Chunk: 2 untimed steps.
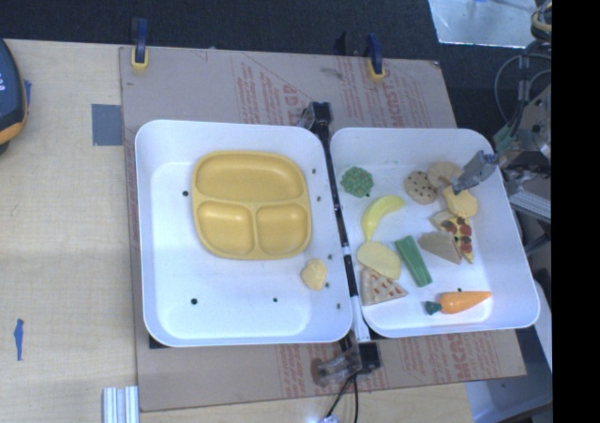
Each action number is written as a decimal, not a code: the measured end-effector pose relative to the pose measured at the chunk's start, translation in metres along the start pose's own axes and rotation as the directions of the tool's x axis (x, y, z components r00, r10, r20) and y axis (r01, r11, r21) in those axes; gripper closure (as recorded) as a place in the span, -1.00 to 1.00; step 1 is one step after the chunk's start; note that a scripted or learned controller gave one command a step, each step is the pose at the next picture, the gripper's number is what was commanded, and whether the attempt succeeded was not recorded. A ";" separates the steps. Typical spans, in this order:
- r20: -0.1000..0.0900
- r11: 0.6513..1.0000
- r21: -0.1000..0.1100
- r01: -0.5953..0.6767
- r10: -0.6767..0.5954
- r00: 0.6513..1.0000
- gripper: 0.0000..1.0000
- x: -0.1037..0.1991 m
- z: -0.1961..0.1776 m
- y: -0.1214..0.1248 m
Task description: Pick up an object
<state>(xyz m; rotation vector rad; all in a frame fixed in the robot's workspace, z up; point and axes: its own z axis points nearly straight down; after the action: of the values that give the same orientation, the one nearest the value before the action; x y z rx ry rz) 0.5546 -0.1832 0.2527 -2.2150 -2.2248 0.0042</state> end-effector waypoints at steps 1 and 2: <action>-0.003 1.000 0.010 0.001 -0.001 1.000 -1.00 0.004 0.109 0.002; -0.005 1.000 0.009 0.003 -0.003 1.000 -1.00 0.056 0.165 -0.034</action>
<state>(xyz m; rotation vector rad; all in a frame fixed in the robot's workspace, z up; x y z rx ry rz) 0.5199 -0.1270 0.0882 -2.2045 -2.2214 0.0079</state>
